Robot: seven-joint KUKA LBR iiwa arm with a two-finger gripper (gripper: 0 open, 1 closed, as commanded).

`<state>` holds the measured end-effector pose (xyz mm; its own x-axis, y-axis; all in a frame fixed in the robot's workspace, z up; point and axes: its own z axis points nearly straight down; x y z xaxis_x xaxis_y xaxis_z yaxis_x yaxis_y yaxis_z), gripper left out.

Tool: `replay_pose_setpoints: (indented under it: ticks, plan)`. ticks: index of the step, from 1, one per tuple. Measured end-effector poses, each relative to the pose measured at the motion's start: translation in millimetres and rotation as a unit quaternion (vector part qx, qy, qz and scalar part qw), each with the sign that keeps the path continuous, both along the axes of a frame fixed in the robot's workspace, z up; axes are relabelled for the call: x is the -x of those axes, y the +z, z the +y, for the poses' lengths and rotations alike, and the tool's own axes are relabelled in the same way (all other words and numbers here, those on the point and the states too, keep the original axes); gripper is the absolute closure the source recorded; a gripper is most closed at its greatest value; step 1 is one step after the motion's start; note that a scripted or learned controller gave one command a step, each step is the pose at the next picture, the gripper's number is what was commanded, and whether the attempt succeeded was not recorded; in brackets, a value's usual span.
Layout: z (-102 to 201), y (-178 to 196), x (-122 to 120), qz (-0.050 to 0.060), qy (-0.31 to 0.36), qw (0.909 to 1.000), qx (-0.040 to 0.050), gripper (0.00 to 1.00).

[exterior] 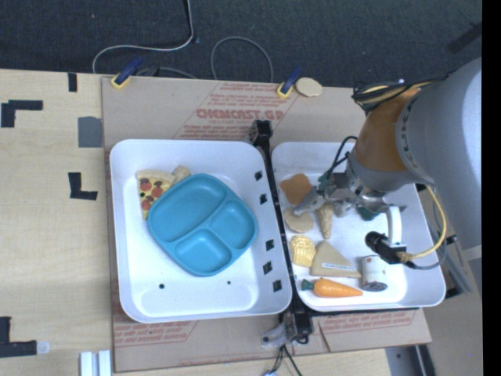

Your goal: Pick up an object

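Approach step: pincer (pixel 325 202), spread w/ nothing between fingers, hovers over right bin (pixel 423 292); pale food piece (pixel 324 223) sits just below it, so next move: descend, close.

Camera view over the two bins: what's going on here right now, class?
A grey robot arm reaches in from the right, with its tool low over the right bin, among toy foods near a brown piece and a pale piece. A corn cob, a cheese wedge and a carrot lie nearer the front. The left bin holds a blue divided tray and a pizza slice. Nothing looks lifted.
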<state>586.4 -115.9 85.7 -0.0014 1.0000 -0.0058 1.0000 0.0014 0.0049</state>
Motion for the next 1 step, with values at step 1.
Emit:
replay_pose_setpoints:
  ticks: [1]
  plan:
    - [0.3, 13.9, -2.5, -0.004, -0.001, 1.0, -0.0022, 1.0]
